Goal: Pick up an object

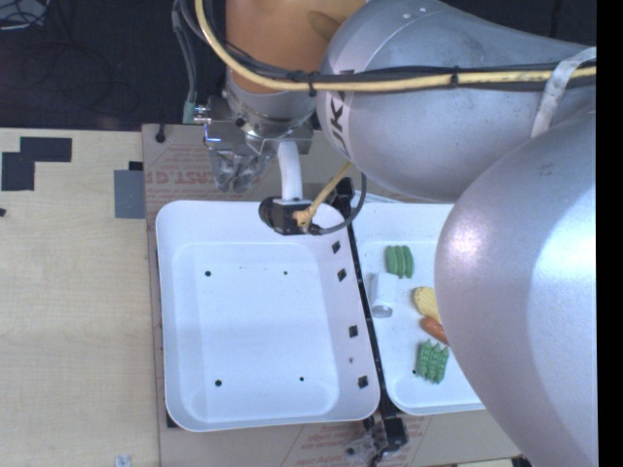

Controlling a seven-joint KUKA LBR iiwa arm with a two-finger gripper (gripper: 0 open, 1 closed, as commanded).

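The end effector [234,168] hangs beyond the far end of the dividing rim [352,300] where the two bins meet. It is on the rim's view-left side, above the far edge of the bin [185,339] lying there. Whether it is wide or narrow cannot be told, and nothing is seen held in it.

The pickable objects all lie across the dividing rim in the second bin [389,382], well apart from the end effector. A small grey cylinder [380,309] sits just beside the rim. Farther from the rim are an upper green piece [399,261], a yellow piece [424,302], an orange piece [434,329] touching it, and a lower green piece [431,361]. The arm [448,95] reaches across above the rim's far end, and its bulk covers the second bin's outer part. The pale surface [68,300] extends on the rim's view-left side.
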